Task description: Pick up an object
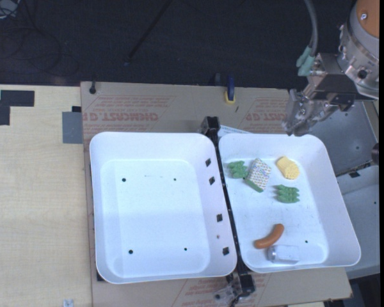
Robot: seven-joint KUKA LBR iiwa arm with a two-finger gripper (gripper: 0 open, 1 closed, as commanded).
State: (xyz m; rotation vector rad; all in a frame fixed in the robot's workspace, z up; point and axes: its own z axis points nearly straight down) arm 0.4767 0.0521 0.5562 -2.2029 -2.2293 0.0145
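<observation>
The right bin [336, 190] holds several small objects: a green piece [237, 169], a patterned white-green block [258, 174], a yellow round piece [287, 167], another green piece [286, 194], an orange sausage [269, 236] and a grey-white object [283, 254]. My gripper [298, 128] hangs above the bin's far edge, up and to the right of the yellow piece, apart from every object. Nothing shows between its fingers.
The left bin [102, 190] lies beside the right one, joined by a black clip strip [219, 200]. Cardboard [153, 107] lies under both bins. A wooden bench surface [32, 197] stretches to the left. A blue-yellow clamp [230, 91] stands at the cardboard's far edge.
</observation>
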